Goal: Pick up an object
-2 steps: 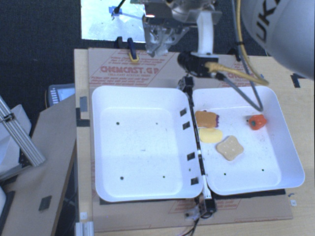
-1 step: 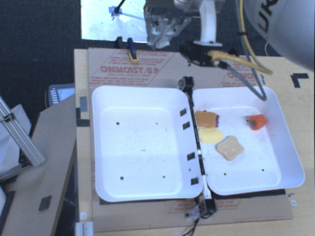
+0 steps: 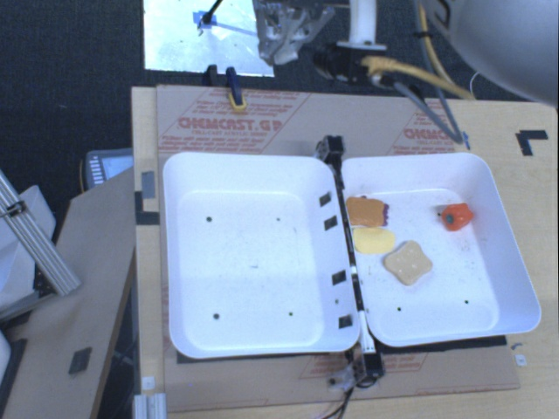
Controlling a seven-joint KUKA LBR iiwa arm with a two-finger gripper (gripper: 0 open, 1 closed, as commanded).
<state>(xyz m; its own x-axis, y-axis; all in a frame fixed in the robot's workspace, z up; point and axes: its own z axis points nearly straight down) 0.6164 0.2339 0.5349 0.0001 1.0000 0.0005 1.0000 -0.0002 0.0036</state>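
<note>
Across the middle of the frame, two shallow white bins sit side by side on the desk (image 3: 148, 339), their inner rims touching along a seam that runs from upper centre down to lower centre. Four small dark clips are spaced along that seam.

Left bin (image 3: 253, 177) shows bare white floor marked with a few small dark dots, so open room reaches right out to its raised walls on all four sides.

Right bin (image 3: 507, 269) holds four objects, all gathered in its upper half. An orange-brown piece with a purple edge (image 3: 366, 211) lies just beside the seam wall. A pale yellow flat piece (image 3: 374, 241) sits directly below it, touching or nearly touching. A tan, cross-shaped piece (image 3: 408, 263) lies at the yellow one's lower right edge, close against it. One red-orange object (image 3: 455, 216) rests apart toward the right, with bare floor between it and the other three and a clear margin before the right wall. Lower half of this bin is free floor.

Gripper (image 3: 281, 35) hangs at the upper centre of the frame, above the desk's far edge and well apart from both bins; whether it is open or closed cannot be told. Nothing is visibly between its fingers.
</note>
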